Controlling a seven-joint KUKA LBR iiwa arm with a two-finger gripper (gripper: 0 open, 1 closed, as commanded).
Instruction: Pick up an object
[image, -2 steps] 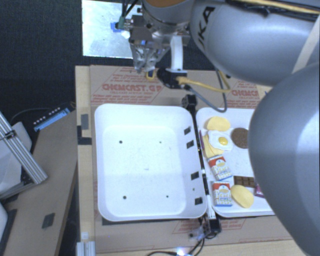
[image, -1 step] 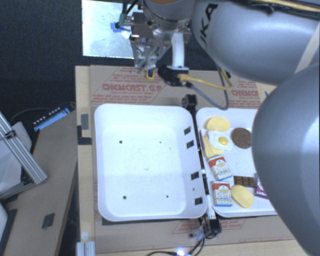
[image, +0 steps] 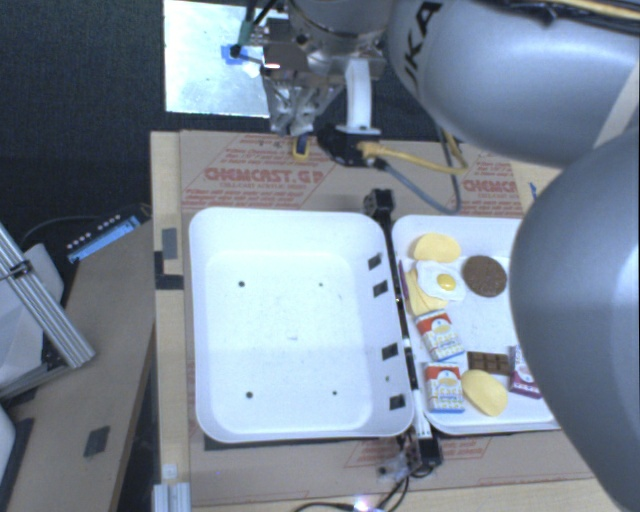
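The gripper (image: 292, 125) hangs at the upper middle of the frame, beyond the bins, and I cannot tell its state. The objects lie in the right bin (image: 505, 425): a fried egg toy (image: 442, 280), a brown cookie (image: 485, 276), small cartons (image: 440, 335). Nothing looks picked yet, so the whole grasp is left to do.

Left bin (image: 290, 330): smooth white plastic, faint satin sheen, a few small dark specks. Right bin (image: 500, 415): same white plastic. Bench (image: 260, 175): matt tan cardboard with red print. Arm (image: 520, 80): smooth grey casing, soft gloss. Tool (image: 295, 105): bare metal parts, dull shine. Fried egg (image: 443, 280): glossy moulded plastic. Brown disc (image: 485, 275): matt, slightly rough. Two small cartons (image: 443, 362): printed, semi-gloss. Rail at left of the frame (image: 45, 305): ribbed brushed metal.
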